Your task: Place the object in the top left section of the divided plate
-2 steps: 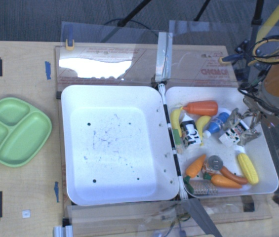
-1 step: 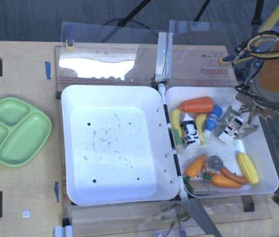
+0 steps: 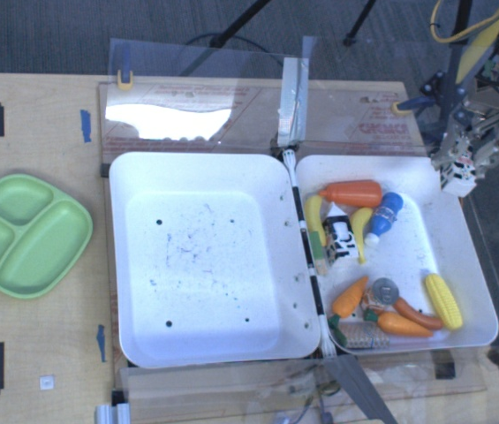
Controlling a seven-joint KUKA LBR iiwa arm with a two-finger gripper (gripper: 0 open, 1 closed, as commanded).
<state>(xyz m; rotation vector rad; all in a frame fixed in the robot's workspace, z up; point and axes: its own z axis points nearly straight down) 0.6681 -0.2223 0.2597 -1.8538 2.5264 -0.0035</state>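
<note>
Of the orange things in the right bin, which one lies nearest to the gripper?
The big orange carrot at the far end of the right bin lies nearest the gripper. The other orange pieces lie at the near end.

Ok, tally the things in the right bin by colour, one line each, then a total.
Right bin, as far as the clutter lets me tell:
Orange: 4, a large carrot-like piece, a small one, two at the bottom
Yellow: 3, corn cob, two banana-like pieces
Blue and white: 1, bottle
Black and white: 1, block
Grey: 1, disc
Total: 10

overhead slanted view, both bins (image 3: 198, 168)
</note>
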